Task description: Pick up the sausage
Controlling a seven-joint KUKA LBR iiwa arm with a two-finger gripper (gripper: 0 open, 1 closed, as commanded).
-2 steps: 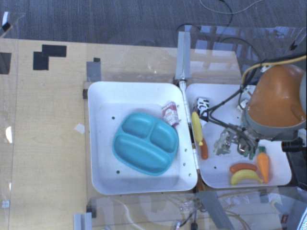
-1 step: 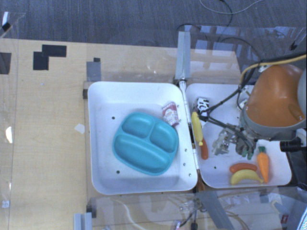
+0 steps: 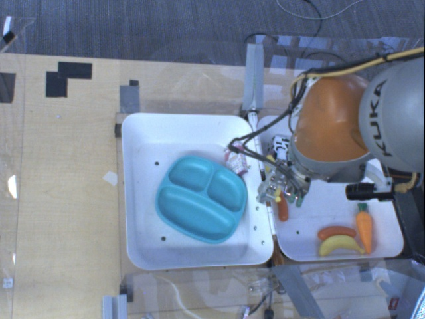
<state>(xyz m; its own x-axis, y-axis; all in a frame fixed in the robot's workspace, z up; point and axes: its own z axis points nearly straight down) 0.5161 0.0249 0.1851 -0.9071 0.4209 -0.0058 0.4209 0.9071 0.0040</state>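
Note:
My gripper (image 3: 283, 193) hangs over the left edge of the right bin (image 3: 392, 248), close to the wall between the two bins. A short red-brown sausage (image 3: 283, 209) sticks out from between its fingers, pointing down toward the bin floor. The fingers are shut on its upper end. The wrist and its orange band hide the back half of the right bin.
A teal divided plate (image 3: 201, 198) lies in the left bin (image 3: 143, 244), with a small pink-and-white wrapper (image 3: 236, 162) at its far corner. A curved orange-red piece (image 3: 337, 232), a banana (image 3: 340, 246) and a carrot (image 3: 364, 228) lie at the right bin's front right.

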